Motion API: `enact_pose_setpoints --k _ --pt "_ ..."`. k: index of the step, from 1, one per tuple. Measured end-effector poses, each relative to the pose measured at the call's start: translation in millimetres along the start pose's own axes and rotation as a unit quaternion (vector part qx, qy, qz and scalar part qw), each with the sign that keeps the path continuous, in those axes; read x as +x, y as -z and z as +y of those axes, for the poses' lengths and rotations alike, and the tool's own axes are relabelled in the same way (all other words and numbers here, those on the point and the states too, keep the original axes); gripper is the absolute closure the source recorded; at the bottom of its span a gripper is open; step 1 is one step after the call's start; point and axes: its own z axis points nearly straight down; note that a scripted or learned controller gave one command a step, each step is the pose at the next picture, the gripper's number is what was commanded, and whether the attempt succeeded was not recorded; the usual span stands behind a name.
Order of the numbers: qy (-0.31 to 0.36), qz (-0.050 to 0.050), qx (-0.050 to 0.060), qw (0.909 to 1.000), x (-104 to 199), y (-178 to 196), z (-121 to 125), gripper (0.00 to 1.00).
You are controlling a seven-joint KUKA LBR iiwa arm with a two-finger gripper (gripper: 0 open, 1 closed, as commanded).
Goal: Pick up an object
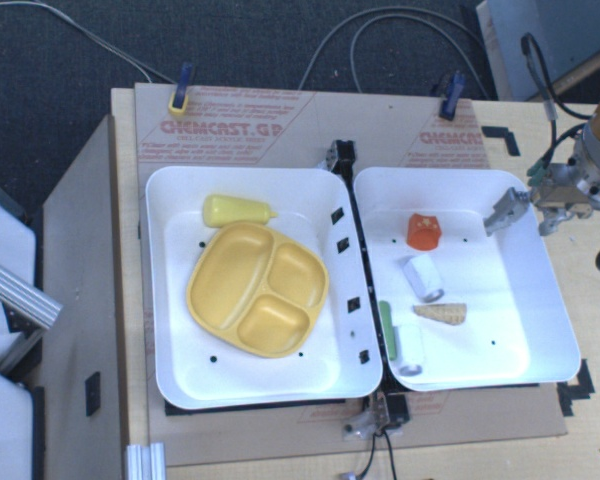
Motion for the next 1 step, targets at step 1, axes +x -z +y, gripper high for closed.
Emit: enact_pose_setpoints --k 1 --pt "0.002 -0.003 -0.012 0.9999 28.5 239.5 11.1 0.0"
